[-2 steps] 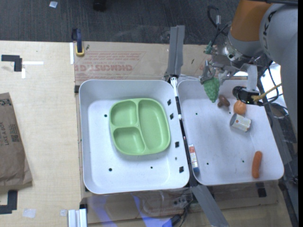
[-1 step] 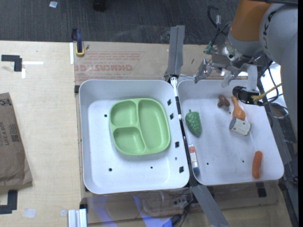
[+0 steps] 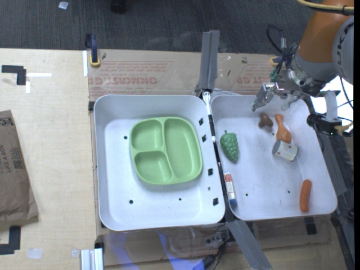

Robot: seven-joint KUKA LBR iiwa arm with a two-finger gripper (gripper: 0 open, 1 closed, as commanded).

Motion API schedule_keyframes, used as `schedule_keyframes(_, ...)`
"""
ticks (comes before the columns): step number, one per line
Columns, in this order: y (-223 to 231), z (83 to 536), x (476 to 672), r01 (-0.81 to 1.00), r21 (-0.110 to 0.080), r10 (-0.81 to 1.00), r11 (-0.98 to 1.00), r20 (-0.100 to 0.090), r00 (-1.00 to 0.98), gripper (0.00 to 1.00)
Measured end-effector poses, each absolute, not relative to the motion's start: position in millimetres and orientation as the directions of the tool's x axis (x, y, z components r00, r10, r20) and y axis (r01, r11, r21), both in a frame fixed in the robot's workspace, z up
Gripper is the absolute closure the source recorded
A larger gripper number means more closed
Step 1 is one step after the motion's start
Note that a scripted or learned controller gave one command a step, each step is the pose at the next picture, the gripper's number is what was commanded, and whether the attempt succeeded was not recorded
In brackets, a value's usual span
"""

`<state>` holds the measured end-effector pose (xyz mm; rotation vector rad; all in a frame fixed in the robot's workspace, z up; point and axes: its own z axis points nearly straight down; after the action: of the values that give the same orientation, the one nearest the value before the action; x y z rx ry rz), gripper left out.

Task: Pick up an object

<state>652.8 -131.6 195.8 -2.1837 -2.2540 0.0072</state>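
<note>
Reaching in from the right, the grey arm (image 3: pixel 329 32) with its orange band hung over the far right corner of the right bin (image 3: pixel 264 198), its jaws (image 3: pixel 269 97) poised just above the bin's back rim; whether they stood open or closed could not be told, and nothing was seen between them. Close below the jaws lay a small brown rounded lump (image 3: pixel 265 121), and just beside it an orange piece (image 3: pixel 282 127) with a narrow neck, tilted toward a grey and white blocky object (image 3: pixel 285 151) that touched its lower end. A knobbly green bunch of grapes (image 3: pixel 229 146) lay near the left wall of that bin, well apart from the others, and a smooth orange sausage-shaped piece (image 3: pixel 305 196) lay near the front right corner, close to the rim. The middle and front left of the right bin's floor stayed bare, giving open room there. The left bin (image 3: pixel 112 207) held a pale green tray (image 3: pixel 166 149) with three compartments and rounded corners, sitting a little toward the back, with bare white floor around it, widest along the front. A grey divider (image 3: pixel 209 61) ran between the bins, which touched side by side. Both bins were smooth, shallow and white, resting on a light wooden table (image 3: pixel 50 151), with a brown paper bag (image 3: pixel 14 167) at the table's left edge.
</note>
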Motion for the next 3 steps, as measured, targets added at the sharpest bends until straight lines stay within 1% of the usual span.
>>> schedule_keyframes(1, -191.5, 137.0, 646.7, 0.999, -0.006, 0.999, 0.044, 0.0, -0.044, 0.0)
schedule_keyframes(2, -198.4, 88.9, 641.6, 0.993, -0.004, 0.993, 0.117, 0.001, -0.117, 0.0)
schedule_keyframes(3, -198.9, 96.1, 641.7, 0.993, -0.006, 0.993, 0.116, 0.002, -0.116, 1.0)
